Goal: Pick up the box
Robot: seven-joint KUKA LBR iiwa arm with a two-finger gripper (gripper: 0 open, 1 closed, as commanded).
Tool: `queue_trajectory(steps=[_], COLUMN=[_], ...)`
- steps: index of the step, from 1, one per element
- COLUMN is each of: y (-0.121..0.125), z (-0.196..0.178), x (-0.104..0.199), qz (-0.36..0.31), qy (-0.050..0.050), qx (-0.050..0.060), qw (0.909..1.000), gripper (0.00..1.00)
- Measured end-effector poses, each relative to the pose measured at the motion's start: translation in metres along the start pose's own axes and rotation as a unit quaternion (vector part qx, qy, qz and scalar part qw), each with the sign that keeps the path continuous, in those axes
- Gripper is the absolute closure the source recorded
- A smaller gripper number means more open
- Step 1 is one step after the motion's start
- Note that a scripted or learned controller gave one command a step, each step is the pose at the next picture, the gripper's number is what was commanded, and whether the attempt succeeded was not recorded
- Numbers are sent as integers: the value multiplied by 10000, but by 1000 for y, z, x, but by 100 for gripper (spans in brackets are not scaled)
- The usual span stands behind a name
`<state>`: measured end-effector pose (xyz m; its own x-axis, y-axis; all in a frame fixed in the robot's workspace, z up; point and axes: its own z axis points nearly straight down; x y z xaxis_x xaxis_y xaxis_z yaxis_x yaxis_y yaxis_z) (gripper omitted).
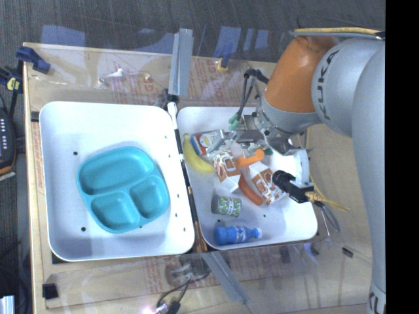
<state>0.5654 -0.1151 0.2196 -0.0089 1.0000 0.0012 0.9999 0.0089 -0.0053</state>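
Observation:
Several small orange-and-white boxes lie in the right bin [298,224]: one box [224,165] near its middle, another box [267,183] to its right, and a paler carton [208,140] toward the back. My gripper [243,136] hangs low over the back of this bin, just behind the middle box and next to the paler carton. The wrist hides its tips, and nothing shows between them. An orange carrot [252,157] lies right below the gripper.
A yellow banana [195,159] lies along the right bin's left wall. A green can [227,206] and a blue bottle [237,233] lie near its front, and a sausage [250,190] beside the right box. The left bin [59,129] holds a teal divided plate [122,188].

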Motion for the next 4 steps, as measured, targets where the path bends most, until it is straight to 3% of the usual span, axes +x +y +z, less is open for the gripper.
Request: queue_trajectory(steps=[1,2,3,4], y=[81,96,54,74], z=[109,119,120,120], x=[-8,-2,-33,-35], qz=[-293,-79,47,990], qy=[-11,-33,-30,-15], qx=[-20,-85,-85,-83], qw=[9996,9999,9999,9950], gripper=[0,0,0,0])
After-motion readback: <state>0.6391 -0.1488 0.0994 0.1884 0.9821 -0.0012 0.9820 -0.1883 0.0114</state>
